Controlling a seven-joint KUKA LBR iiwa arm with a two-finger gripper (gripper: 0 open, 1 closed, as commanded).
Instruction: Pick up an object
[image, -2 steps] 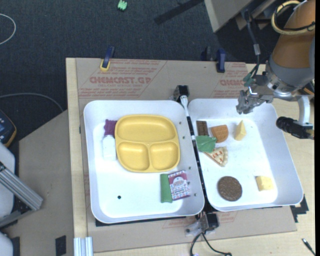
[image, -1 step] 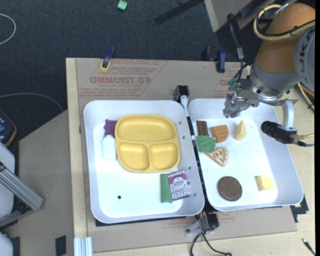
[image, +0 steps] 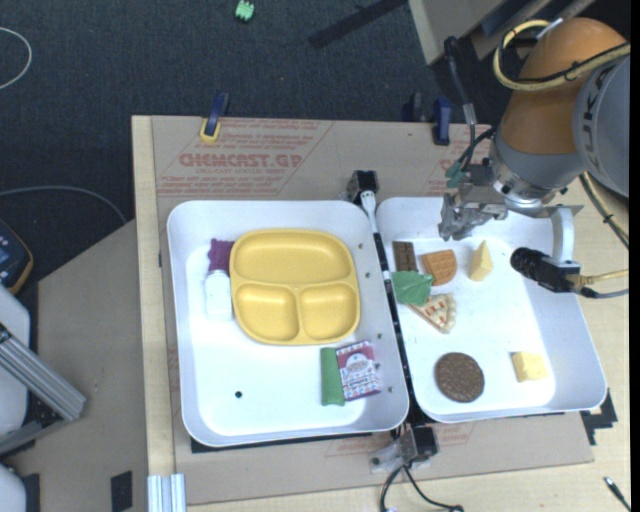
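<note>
My gripper (image: 457, 226) hangs over the back left part of the right bin (image: 575, 340), with nothing seen held in it. Just in front of it lie an orange cracker (image: 438, 267) and a brown bar (image: 404, 256). A pale yellow cheese wedge (image: 483, 261) sits to its front right. Further forward are a green leaf (image: 411, 288), a triangular slice (image: 436, 312), a round brown cookie (image: 460, 377) and a yellow cube (image: 529, 366).
The left bin (image: 190, 340) holds a yellow divided plate (image: 295, 284), a purple item (image: 220, 254), a white bottle (image: 217, 295) and a red-and-green packet (image: 350, 373). The arm (image: 550, 100) leans in from the back right.
</note>
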